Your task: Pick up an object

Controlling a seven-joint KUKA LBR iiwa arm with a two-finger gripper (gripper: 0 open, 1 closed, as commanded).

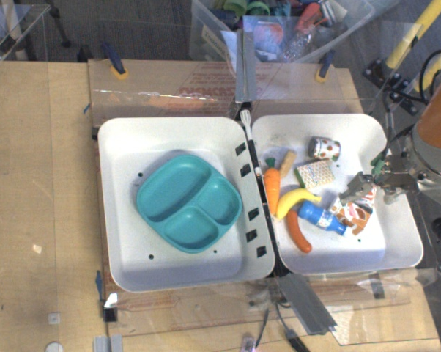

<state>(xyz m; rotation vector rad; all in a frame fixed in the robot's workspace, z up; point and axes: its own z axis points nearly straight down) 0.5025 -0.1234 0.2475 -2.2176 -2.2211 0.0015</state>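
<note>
Near the right bin's (404, 251) right edge, the two-finger gripper (358, 189) hangs over a blurred red-and-white packet (352, 215); its grip state is unclear, and labels are unreadable.

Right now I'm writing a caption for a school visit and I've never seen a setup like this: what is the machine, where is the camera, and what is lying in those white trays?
This is one picture from a camera fixed above a wooden bench, looking down at a slant. Two shallow white bins sit side by side. The left bin holds a teal divided plate. The right bin holds a pile of small things: a carrot, a banana, a red sausage, a blue packet, a small can and a patterned packet. The machine is a robot arm reaching in from the right edge. Its gripper hangs low over the right side of that pile, by an orange and white object. I cannot make out anything between its fingers, so I would not say it holds something.
</note>
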